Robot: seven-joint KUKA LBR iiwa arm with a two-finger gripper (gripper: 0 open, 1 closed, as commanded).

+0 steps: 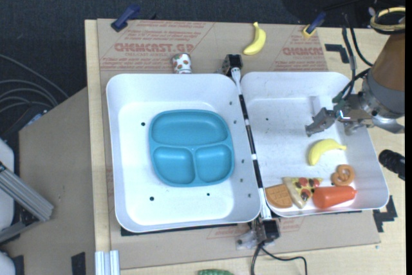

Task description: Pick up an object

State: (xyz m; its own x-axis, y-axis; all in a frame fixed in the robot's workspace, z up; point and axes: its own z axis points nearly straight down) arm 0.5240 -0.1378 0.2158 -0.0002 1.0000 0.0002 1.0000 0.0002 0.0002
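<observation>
I have the gripper (320,120) poised in the right bin (283,96), jaws apart with nothing between them, just above and to the left of the yellow banana (324,151). To complete the grasp well, I judge the jaws should straddle the banana across its narrow width, centred on the curve, and descend fully before closing.

Item count, right bin: one banana, one pretzel (343,174), one orange carrot (333,196), one pizza slice (300,189), one toast slice (277,196), the last three clustered touching along the near wall. Left bin (129,138): one blue sectioned plate (191,146). On the bench beyond the bins: one second banana (255,40).
</observation>
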